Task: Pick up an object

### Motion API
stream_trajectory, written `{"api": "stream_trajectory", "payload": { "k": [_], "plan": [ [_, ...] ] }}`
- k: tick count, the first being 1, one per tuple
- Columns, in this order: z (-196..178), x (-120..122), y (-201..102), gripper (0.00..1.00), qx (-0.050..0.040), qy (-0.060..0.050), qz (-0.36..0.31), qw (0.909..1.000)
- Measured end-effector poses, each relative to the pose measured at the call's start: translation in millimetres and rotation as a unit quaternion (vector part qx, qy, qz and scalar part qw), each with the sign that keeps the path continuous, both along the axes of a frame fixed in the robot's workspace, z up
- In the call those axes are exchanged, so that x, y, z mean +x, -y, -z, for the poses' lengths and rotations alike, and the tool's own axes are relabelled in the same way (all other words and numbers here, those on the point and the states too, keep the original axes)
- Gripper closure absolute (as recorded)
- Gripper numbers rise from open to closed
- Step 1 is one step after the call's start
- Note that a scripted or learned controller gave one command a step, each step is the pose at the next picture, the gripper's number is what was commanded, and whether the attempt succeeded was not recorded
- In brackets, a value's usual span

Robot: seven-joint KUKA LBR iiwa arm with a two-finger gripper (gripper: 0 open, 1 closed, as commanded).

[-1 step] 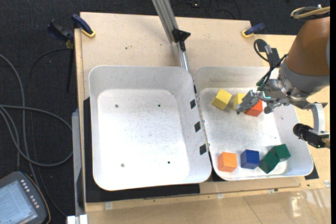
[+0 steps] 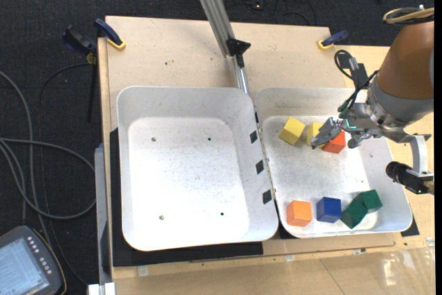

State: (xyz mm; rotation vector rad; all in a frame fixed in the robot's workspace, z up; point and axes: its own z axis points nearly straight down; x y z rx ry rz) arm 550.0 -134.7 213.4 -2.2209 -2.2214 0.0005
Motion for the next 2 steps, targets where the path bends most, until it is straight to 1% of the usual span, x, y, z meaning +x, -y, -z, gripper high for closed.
{"api": "stream_trajectory", "payload": {
  "k": [1, 2],
  "plan": [
    [58.9, -6.1, 7.4, 0.0, 0.0002, -0.003, 0.001, 1.0],
    [112.6, -7.5, 6.7, 0.0, 0.0006, -0.003, 0.001, 1.0]
  ]
}}
